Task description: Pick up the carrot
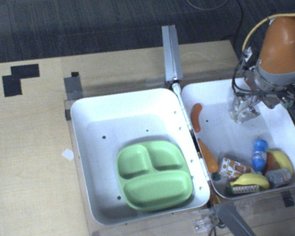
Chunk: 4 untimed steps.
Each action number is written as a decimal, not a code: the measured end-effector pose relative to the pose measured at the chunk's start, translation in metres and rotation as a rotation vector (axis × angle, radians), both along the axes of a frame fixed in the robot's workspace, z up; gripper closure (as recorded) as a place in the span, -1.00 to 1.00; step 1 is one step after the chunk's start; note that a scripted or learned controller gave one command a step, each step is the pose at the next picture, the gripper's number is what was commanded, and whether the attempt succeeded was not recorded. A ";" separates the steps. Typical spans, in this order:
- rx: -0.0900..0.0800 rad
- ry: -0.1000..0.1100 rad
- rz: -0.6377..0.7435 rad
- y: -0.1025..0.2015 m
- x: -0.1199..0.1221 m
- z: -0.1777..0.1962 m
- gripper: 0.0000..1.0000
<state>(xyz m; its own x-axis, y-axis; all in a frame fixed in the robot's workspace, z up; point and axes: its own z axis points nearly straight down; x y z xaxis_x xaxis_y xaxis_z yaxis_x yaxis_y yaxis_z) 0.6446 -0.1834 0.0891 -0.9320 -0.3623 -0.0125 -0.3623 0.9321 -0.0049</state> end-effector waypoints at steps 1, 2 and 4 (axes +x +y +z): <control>-0.004 -0.002 0.241 -0.021 0.027 0.116 1.00; -0.001 0.003 0.296 0.070 0.002 0.101 1.00; -0.014 -0.004 1.072 0.057 -0.048 0.002 1.00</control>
